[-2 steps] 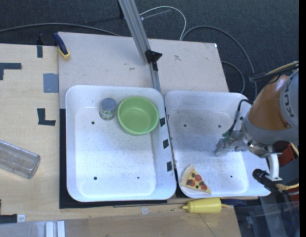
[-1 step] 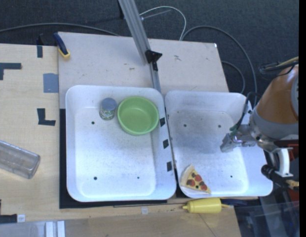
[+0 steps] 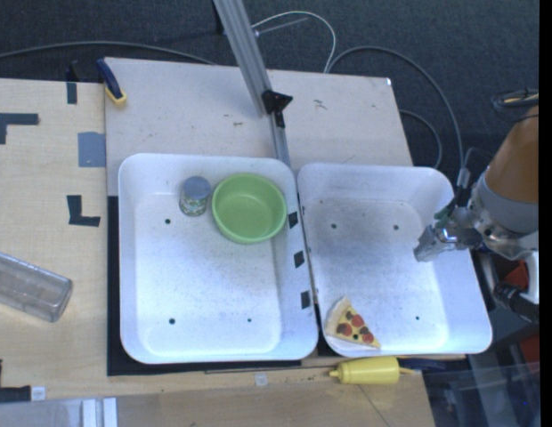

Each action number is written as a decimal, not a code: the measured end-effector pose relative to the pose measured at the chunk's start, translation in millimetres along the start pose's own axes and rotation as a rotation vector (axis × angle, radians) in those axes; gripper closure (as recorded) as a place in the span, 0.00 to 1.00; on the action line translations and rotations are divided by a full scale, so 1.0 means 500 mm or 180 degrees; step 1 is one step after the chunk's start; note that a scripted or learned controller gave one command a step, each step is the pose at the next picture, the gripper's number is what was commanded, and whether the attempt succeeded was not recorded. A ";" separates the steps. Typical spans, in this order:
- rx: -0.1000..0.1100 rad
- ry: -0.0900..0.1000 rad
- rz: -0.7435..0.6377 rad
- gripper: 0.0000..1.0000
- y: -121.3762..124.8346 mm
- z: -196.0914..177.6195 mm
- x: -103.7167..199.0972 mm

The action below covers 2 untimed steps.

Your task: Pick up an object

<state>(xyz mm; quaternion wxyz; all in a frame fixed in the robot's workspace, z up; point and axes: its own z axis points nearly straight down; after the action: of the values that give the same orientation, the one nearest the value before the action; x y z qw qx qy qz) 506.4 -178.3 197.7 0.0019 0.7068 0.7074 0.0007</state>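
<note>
A green bowl (image 3: 249, 207) sits at the back of the left bin (image 3: 142, 327), with a small grey-lidded jar (image 3: 195, 196) touching its left side. A toy pizza slice (image 3: 352, 324) lies at the front left corner of the right bin (image 3: 463, 327). A yellow mustard bottle (image 3: 369, 371) lies on the bench just in front of that bin. My gripper (image 3: 430, 243) hangs over the right bin's right side, far from the pizza slice and with nothing visible between its fingers.
A clear plastic tumbler (image 3: 27, 285) lies on its side on the wooden bench at the left. A grey metal pole (image 3: 249, 47) slants in from the top to the bins' shared back edge. Cables run behind the bins.
</note>
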 end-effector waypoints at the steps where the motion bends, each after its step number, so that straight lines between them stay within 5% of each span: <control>1: -0.0006 -0.0003 -0.0001 1.00 0.005 -0.121 -0.015; 2: 0.0018 0.0009 -0.0013 1.00 -0.019 -0.105 0.091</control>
<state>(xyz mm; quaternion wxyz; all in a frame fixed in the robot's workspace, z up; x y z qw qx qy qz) 496.6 -132.8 250.2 -0.0012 0.7053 0.7089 -0.0003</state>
